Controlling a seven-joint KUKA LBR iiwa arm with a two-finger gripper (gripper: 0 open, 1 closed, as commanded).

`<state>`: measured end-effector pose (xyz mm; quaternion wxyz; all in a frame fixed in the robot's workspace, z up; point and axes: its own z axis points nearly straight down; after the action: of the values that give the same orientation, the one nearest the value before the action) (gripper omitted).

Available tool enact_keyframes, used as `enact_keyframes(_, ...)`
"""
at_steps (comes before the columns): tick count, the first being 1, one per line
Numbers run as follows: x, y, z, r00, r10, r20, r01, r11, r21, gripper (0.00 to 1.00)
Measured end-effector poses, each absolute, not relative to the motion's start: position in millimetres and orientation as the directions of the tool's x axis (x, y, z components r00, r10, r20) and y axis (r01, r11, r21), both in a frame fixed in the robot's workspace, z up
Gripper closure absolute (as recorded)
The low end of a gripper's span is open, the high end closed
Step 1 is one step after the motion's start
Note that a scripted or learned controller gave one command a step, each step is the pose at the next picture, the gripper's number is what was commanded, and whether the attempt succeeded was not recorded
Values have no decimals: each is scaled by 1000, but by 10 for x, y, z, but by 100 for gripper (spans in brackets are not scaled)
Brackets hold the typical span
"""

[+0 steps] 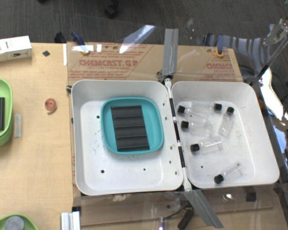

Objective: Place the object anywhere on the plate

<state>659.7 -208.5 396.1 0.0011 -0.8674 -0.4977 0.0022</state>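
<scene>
since the clear black-capped vials (209, 128) lie loose in the right bin (249, 171), apart from the teal plate (156, 128) in the left bin, one may roll or slip when pinched; i cannot tell the hand's state.

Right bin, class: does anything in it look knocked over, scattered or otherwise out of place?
Yes. The clear vials with black caps all lie on their sides in the right bin, pointing different ways rather than lined up. The teal plate in the left bin sits flat, holding a ridged black insert.
</scene>
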Motion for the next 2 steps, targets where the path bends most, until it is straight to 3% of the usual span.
enact_keyframes(1, 6592, -2109, 3109, 580, 815, -4, 815, -580, -6, 0)
enact_keyframes(2, 6585, -2001, 2811, 624, 781, -5, 781, -624, -7, 0)
